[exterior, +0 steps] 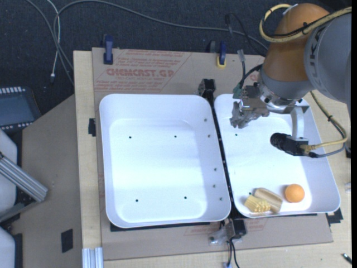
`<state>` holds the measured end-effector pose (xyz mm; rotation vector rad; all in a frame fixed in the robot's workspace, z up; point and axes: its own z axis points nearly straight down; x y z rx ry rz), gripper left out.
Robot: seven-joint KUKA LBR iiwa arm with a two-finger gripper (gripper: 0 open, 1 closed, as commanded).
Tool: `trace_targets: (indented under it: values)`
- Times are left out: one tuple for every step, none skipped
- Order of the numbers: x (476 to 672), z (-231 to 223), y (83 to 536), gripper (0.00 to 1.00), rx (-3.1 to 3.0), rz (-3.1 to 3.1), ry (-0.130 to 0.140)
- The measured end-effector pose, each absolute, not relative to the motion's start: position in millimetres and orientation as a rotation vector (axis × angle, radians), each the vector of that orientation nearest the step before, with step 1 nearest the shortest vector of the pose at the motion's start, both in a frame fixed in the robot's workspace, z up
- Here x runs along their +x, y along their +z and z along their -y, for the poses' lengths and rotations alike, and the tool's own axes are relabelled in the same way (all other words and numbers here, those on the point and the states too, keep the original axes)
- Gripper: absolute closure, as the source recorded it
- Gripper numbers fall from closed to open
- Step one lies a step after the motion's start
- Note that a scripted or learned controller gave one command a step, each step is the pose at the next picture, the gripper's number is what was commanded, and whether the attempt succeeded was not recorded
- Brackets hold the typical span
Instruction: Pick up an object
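Over the far left corner of the right bin point(321, 166), your gripper point(239, 119) hangs close above the white floor, and from this slanted overhead view you cannot tell how it is set; nothing is visibly held. What you can pick lies well apart from it, along the near edge of the same bin: an orange ball point(294, 193) toward the near right corner, a tan roll-shaped piece point(269, 196) just beside it to the left, and a yellow ribbed piece point(257, 205), perhaps toy corn, touching or nearly touching the roll by the near rim. The left bin point(106, 149) offers nothing to aim for. My judgement is that the ball is your cleanest target, since it sits clear of the other two with floor around it. Carry the arm toward the near edge before you descend, centre on the ball, and come straight down so it does not roll off against the rim. If you go for the roll, watch that you do not catch the yellow piece with it.
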<state>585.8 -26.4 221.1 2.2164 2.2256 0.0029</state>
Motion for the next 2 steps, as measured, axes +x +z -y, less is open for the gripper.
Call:
trace_targets:
  values:
    - [597.0, -33.5, 225.5, 1.0, 2.216, -2.228, 0.003]
    - [620.3, -90.4, 230.5, 1.0, 2.216, -2.227, 0.003]
